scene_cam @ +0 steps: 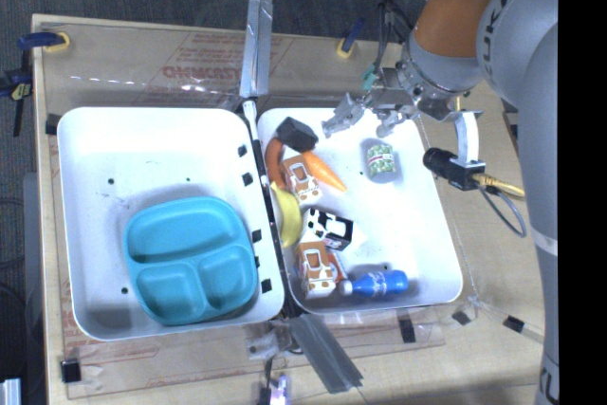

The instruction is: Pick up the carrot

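Note:
The orange carrot (324, 172) lies in the right bin (429, 204) near its back left, with its pointed tip toward the right and partly under a small orange-and-white box (304, 182). My gripper (365, 119) hovers over the back of this bin, up and to the right of the carrot and apart from it. Its fingers (340, 120) are spread open with nothing between them. A black block (297, 134) sits just left of the gripper.
A second orange piece (274, 160) lies along the right bin's left wall. Also in that bin are a green-and-white can (381, 158), a banana (287, 212), a black-and-white item (329, 228), another box (320, 268) and a blue bottle (377, 283). The left bin (95, 156) holds a blue divided tray (193, 258).

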Tool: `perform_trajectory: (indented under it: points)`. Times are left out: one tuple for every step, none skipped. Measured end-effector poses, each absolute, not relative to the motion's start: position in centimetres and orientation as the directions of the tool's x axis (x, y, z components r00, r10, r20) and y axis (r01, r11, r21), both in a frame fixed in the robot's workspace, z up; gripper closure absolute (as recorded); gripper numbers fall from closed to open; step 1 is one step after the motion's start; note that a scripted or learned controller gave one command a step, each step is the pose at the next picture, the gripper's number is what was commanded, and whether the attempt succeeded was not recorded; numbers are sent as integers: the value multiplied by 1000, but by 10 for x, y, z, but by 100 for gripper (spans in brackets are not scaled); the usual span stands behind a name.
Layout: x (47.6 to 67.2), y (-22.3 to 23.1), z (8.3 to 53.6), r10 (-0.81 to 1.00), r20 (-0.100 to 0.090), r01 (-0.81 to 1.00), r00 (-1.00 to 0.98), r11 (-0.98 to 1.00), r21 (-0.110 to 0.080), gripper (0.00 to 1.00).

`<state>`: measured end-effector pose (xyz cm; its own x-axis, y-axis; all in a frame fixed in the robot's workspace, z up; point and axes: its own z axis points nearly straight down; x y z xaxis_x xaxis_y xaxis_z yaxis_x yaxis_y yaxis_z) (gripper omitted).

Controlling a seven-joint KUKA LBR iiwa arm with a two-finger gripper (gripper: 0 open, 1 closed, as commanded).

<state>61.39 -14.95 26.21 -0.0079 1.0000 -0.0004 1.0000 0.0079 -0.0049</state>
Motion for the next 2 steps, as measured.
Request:
perform_trajectory:
  points:
    - [621, -138, 131, 985, 1, 985, -171, 171, -4, 0]
    - [632, -176, 95, 973, -1, 973, -232, 232, 3, 0]
